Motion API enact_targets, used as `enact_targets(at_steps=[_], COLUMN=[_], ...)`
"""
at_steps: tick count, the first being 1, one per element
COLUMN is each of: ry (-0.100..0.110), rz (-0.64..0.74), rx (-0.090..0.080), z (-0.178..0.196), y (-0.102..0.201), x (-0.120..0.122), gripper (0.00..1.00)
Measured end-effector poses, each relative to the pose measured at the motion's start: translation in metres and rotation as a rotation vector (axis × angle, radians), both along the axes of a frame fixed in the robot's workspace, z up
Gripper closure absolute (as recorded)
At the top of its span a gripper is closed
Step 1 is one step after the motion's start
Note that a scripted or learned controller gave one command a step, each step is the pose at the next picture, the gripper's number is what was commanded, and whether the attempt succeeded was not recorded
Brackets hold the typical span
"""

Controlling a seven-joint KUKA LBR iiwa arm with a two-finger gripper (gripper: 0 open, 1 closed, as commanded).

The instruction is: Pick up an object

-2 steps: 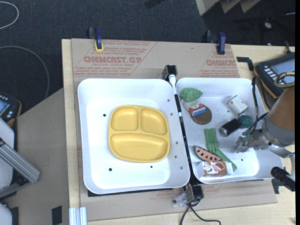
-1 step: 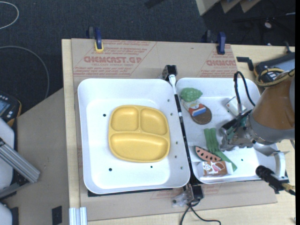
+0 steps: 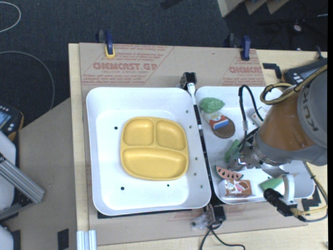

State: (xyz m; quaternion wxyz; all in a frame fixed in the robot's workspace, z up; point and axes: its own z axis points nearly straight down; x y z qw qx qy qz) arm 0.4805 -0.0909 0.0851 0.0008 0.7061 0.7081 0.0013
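The right bin (image 3: 208, 94) holds several small items. At its far end lies a green leafy piece (image 3: 212, 105), and just in front of it a brown round piece with red and blue marks (image 3: 223, 127). A pizza-slice toy (image 3: 229, 173) and a red-and-white packet (image 3: 240, 188) lie at the near end. A green and white bottle-like piece (image 3: 278, 184) rests at the near right. My gripper (image 3: 240, 159) hangs low over the middle of this bin, right beside a dark green item (image 3: 232, 150) that the wrist partly hides.
The left bin (image 3: 101, 139) carries a yellow divided plate (image 3: 154, 148) at its middle. The grey arm with its orange band (image 3: 283, 126) covers the right half of the right bin. Cables loop above the arm. Clamps stand at the board's far edge.
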Motion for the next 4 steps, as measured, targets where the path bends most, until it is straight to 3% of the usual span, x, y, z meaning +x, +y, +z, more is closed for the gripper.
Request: enact_targets(at_steps=[1, 2, 4], ry=[-0.009, -0.001, -0.003], rz=[0.009, 0.005, 0.0], rx=[0.003, 0.001, -0.003], z=[0.113, 0.132, 0.151], y=[0.087, 0.141, 0.138], x=[0.001, -0.001, 0.0], gripper=[1.0, 1.0, 1.0])
